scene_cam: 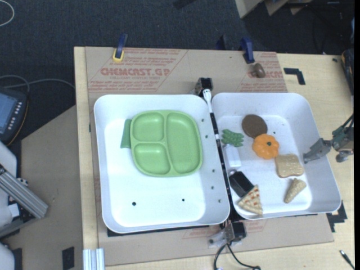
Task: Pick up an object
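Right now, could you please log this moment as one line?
gripper: right bin's right edge | holding: nothing seen | toy pumpkin: in bin

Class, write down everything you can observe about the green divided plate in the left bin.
The green divided plate is pale green, plastic-looking, a rounded rectangle with three compartments: two smaller ones stacked on the left, one long one on the right. It lies flat, right way up, in the left bin, toward its upper middle. A darker green piece pokes out beneath its left edge.

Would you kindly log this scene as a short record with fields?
left bin: green divided plate
right bin: brown disc, orange pumpkin, green leafy toy, bread slice, cone, pizza slice, black block
end effector: at the right bin's right rim, holding nothing visible
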You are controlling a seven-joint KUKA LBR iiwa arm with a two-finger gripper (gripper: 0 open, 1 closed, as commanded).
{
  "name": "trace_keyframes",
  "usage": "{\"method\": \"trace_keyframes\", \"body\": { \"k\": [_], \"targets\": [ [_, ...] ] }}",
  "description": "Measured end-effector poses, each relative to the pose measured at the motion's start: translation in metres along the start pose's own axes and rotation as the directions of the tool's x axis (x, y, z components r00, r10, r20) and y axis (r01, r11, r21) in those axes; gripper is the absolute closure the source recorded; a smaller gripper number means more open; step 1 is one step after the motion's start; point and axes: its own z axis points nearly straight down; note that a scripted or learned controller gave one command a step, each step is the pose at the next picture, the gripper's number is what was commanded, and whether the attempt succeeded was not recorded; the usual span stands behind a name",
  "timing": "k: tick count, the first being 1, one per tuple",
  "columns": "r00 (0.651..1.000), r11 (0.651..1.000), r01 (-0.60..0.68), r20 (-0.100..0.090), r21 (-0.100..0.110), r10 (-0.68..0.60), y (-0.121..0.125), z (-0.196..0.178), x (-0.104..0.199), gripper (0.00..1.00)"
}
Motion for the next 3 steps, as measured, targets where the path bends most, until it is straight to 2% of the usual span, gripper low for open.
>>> {"method": "trace_keyframes", "body": {
  "k": [1,3],
  "targets": [
    [1.000,1.000,0.004,0.004,-0.012,-0.004,0.003,-0.006,0.000,0.00],
    [1.000,1.000,0.004,0.000,-0.006,-0.004,0.009,0.083,0.008,0.00]
  ]
}}
